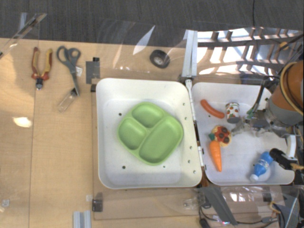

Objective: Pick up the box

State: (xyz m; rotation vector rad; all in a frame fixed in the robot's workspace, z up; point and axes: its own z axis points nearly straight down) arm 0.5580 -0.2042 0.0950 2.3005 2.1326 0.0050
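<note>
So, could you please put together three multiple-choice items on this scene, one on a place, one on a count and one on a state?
1. Where does the green divided plate lie?
A. in the left bin
B. in the right bin
C. on the bench beside the scissors

2. How many compartments does the plate have?
A. two
B. three
C. five

3. How does the blue bottle sit in the right bin?
A. upright
B. on its side
C. standing on the toy carrot

Answers:
1. A, the plate rests in the middle of the left bin.
2. B, two smaller sections and one larger one show.
3. B, it lies flat, its white cap towards the bin's near wall, apart from the toy carrot.
</note>
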